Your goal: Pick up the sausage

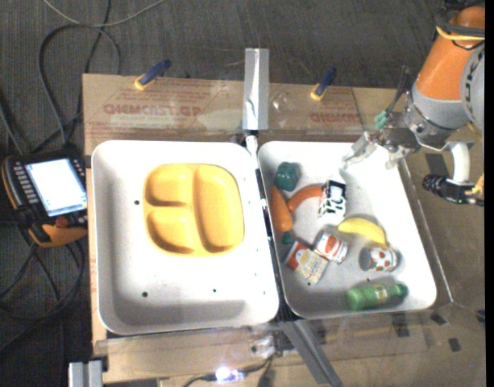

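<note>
Near the right bin's (420, 240) far-left corner, the curved orange-red plastic sausage (305, 195) lay, probably light, stiff and slick, best pinched mid-length; the two-finger gripper (367, 147) hovered apart, fingers spread.

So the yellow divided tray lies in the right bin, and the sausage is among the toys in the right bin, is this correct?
Not quite. The camera view shows the yellow divided tray in the left bin, not the right one. The sausage is indeed among the toys in the right bin.
</note>
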{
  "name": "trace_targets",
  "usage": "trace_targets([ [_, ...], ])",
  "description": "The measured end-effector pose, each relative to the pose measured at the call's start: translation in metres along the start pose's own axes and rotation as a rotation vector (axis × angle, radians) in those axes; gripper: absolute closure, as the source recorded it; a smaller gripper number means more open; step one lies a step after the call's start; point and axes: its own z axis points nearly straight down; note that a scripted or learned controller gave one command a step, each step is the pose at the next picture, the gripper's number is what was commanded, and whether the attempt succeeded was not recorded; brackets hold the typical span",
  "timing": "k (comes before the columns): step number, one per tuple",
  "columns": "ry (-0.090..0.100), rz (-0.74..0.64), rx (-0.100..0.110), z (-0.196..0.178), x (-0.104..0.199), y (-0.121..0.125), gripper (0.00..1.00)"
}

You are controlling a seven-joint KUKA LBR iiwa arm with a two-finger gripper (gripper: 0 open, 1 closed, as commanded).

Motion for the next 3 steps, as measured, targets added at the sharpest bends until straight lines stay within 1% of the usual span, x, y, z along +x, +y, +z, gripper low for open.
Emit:
trace_targets([
  [1,-0.005,0.070,-0.002,0.097,0.052,0.024,0.00],
  [2,-0.019,-0.031,-0.030,0.104,0.077,0.010,0.00],
  [3,-0.017,-0.031,-0.028,0.098,0.079,0.011,1.00],
])
